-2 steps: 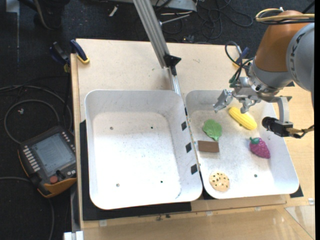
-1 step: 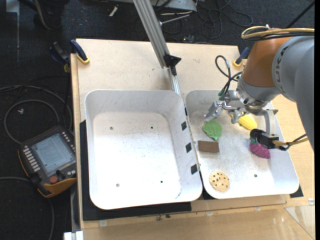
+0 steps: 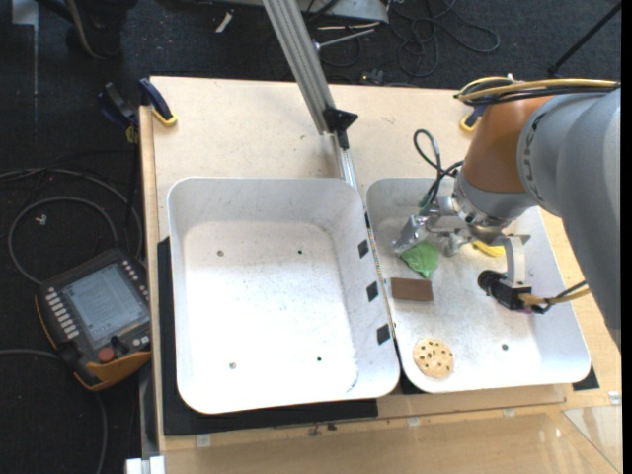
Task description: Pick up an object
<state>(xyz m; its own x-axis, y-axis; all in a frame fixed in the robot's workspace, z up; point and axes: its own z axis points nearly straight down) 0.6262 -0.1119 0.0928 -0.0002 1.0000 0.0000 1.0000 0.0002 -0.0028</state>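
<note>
The gripper (image 3: 423,237) hangs right above the green object (image 3: 423,259) in the right bin (image 3: 553,363); I cannot tell its state. The green object may slide toward the brown block (image 3: 412,289) just below it and escape the grasp.

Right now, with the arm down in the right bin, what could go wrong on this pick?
1. The gripper sits at the green object, and the view does not settle the fingers, so the grasp may miss.
2. The brown block lies just below the green object and could get nudged.
3. The green object lies near the bin wall, so the gripper could scrape it.
</note>
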